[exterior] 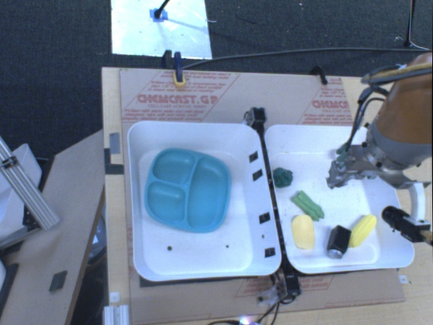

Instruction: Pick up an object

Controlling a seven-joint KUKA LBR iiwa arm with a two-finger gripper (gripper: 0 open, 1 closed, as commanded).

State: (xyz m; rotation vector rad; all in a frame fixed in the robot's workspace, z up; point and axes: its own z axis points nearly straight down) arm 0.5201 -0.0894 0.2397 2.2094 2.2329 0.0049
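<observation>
The things to pick from all lie loose in the right-hand white bin (338, 141): a small dark green crumpled lump (283, 177) near the divider, a lighter green ridged piece (308, 205) just below it, a pale yellow rounded block (303, 232), a black cylinder with a grey end (337, 241) and a bright yellow corn-shaped toy (363, 229) lying against it. They are well spread, probably so that each can be taken singly. None is lifted. The metal gripper (340, 173) hangs over bare bin floor to the right of the green pieces, touching nothing that I can see; whether the jaws are released or clenched I cannot tell from this angle. The left white bin (196, 131) carries a blue plastic divided plate (187, 189), lying flat. Both bins rest on the counter (223, 90).
</observation>
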